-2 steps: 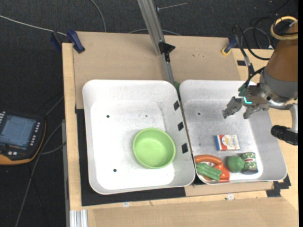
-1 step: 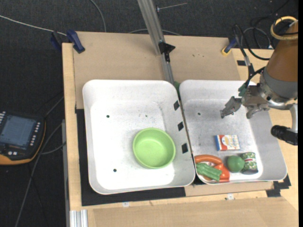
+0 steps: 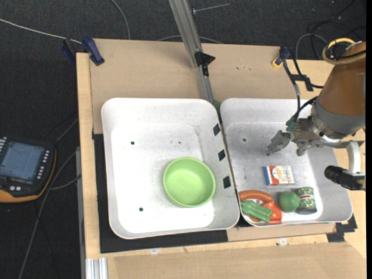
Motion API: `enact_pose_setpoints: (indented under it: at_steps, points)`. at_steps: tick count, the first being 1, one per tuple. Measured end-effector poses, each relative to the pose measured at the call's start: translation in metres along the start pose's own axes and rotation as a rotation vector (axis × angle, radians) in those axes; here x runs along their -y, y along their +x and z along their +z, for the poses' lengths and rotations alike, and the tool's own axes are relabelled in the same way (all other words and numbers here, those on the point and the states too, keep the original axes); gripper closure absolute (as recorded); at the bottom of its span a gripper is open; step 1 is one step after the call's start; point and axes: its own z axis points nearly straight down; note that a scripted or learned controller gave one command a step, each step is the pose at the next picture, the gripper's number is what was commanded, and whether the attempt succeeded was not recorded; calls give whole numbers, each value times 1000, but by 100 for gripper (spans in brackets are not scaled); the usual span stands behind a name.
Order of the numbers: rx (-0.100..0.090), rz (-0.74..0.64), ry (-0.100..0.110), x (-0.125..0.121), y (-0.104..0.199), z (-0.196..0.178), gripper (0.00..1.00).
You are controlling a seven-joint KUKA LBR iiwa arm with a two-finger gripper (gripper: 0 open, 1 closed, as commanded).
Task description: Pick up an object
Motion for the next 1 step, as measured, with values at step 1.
enact_pose_setpoints:
  at_steps: [1]
  points:
    - [0,-1,0,0,4,42,0]
